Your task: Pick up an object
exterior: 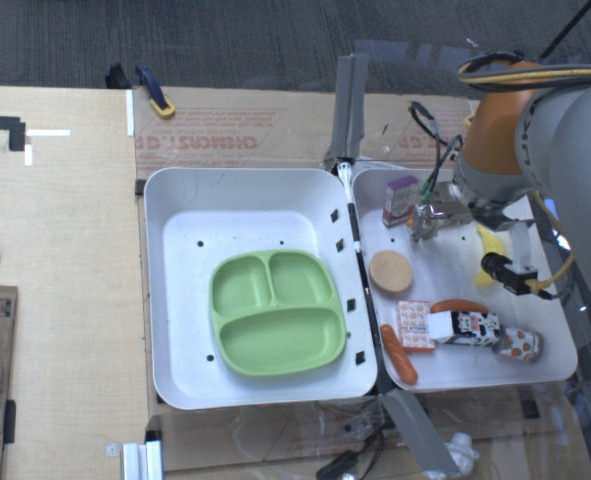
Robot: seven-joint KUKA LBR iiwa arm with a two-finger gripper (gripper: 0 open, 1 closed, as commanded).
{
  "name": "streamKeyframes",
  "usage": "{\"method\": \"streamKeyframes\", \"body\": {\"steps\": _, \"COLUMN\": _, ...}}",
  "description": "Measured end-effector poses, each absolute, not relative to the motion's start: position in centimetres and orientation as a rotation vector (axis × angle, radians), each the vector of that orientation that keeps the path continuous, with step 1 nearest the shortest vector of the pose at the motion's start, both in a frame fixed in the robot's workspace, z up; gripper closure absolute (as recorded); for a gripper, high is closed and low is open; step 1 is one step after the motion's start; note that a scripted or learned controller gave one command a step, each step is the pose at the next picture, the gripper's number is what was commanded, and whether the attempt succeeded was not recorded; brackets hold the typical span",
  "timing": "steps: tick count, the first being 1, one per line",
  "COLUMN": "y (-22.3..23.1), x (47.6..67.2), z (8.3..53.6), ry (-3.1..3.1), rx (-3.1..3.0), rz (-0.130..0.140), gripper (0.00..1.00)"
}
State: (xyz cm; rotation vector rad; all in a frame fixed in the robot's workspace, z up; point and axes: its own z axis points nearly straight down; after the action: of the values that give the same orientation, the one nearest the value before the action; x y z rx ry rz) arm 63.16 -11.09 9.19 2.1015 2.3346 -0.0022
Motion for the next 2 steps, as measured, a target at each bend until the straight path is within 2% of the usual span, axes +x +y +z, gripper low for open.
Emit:
{"method": "streamKeyframes", "body": {"steps": 1, "y": -12.0, "x": 59.7, "z": 9.2, "ry": 2.250, "rx": 2.193, "rz": -0.004, "gripper": 0.00}}
{"method": "streamKeyframes", "body": {"steps": 2, "y": -11.1, "x": 62.4, "z": 9.2, "ry": 2.309, "rx": 2.128, "rz": -0.002, "gripper": 0.00}}
